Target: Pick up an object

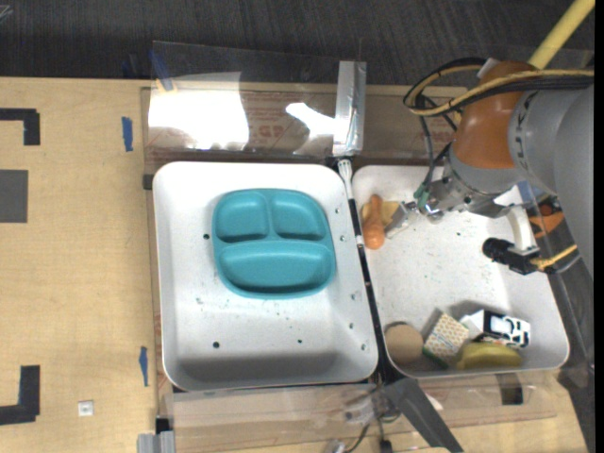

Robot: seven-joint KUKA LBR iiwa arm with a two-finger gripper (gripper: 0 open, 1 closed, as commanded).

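An orange carrot-shaped toy (pixel 375 223) lies in the right bin (pixel 444 272), against the divider at the bin's upper left. My gripper (pixel 404 213) hangs low right beside it, on its right side and about touching it. The grey arm with its orange band (pixel 486 130) reaches in from the upper right. Along the right bin's front edge lie a brown ball (pixel 404 343), a patterned block (pixel 445 338), a yellow banana (pixel 489 355) and a black-and-white toy (pixel 507 327).
The left bin (pixel 189 328) holds a teal divided plate (pixel 274 242). A black part with cables (pixel 505 251) hangs over the right bin's right side. Clear plastic sheeting (pixel 255 111) stands behind the bins. The bench (pixel 66 253) extends to the left.
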